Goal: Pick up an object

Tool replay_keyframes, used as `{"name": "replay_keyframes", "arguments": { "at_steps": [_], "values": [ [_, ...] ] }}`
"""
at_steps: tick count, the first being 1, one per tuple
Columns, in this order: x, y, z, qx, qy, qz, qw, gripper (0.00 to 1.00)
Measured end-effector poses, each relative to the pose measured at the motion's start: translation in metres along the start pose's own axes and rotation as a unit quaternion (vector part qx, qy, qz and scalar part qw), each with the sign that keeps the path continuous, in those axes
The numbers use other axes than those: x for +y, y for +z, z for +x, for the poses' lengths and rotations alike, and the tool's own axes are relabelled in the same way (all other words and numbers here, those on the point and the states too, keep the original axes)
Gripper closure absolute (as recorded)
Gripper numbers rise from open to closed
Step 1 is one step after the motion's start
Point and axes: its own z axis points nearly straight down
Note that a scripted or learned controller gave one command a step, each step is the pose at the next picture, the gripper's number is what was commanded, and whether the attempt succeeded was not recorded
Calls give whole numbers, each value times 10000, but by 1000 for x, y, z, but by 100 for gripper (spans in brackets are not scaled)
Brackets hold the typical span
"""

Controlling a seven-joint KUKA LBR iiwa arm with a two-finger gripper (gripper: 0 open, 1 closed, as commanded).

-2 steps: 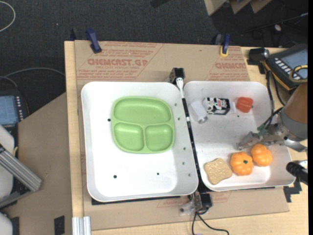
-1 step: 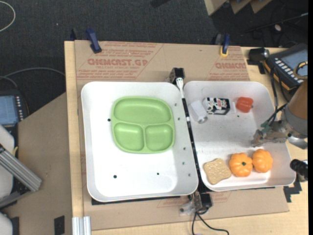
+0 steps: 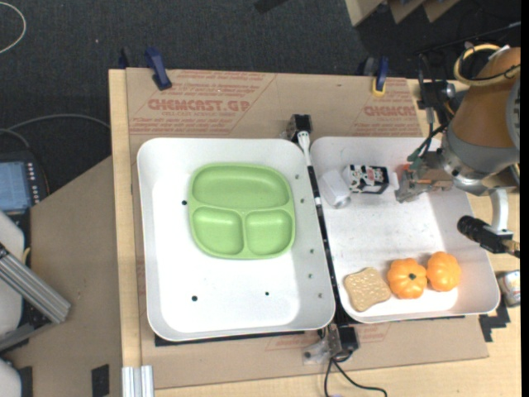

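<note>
**Around the bins: fixtures and clutter**

The counter (image 3: 248, 98) is a brown board printed with red lettering. Blue clamps (image 3: 157, 67) grip its far edge, one near the left corner and another further right. A black cable (image 3: 347, 379) trails off the near edge. Dark carpet (image 3: 165, 15) lies beyond the far edge.

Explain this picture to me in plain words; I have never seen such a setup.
One fixed camera looks down at a slant on a bench with two shallow white bins. The left bin holds a green three-compartment plastic plate. The right bin holds a small black-and-white cow-patterned toy, a pale grey cup-like object, a tan bread-slice toy and two orange pumpkin-like toys. The grey robot arm reaches in from the right; its gripper hangs beside the cow toy, holding nothing visible.
</note>
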Motion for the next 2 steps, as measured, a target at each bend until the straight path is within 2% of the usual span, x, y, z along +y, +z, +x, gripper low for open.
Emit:
{"name": "replay_keyframes", "arguments": {
  "at_steps": [1,2],
  "values": [
    [-76,-31,-15,-1,68,65,10000,100],
    [-90,-52,56,18,16,58,10000,100]
  ]
}}
